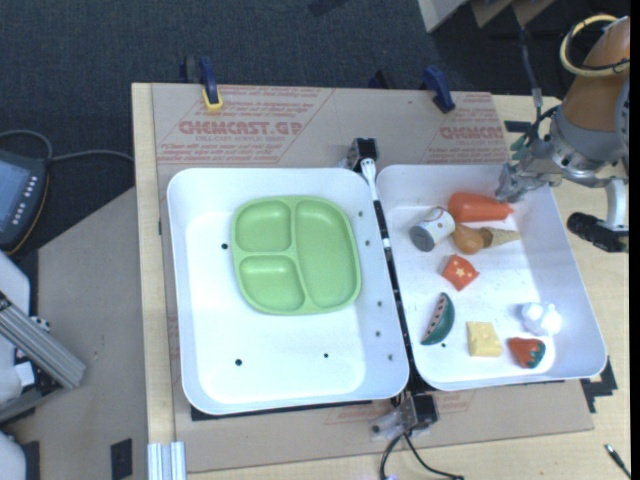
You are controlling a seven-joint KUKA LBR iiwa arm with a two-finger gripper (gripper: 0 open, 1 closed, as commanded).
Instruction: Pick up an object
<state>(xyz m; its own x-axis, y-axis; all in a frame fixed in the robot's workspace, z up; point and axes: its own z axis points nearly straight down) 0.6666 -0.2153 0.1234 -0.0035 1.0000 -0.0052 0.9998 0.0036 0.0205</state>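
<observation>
The right bin holds several toy foods. An orange carrot-like piece lies near its back, with a brown cone-shaped piece just in front and a small grey-and-white can to their left. Further forward lie a red cube, a watermelon slice, a yellow cheese block, a strawberry and a white lump. My gripper hangs at the bin's back right, right beside the carrot piece's right end. No object shows between its fingers.
The left bin holds a green divided plate. Clamps sit at the bench's back edge. A black fitting stands between the bins at the back. A cable runs off the front edge.
</observation>
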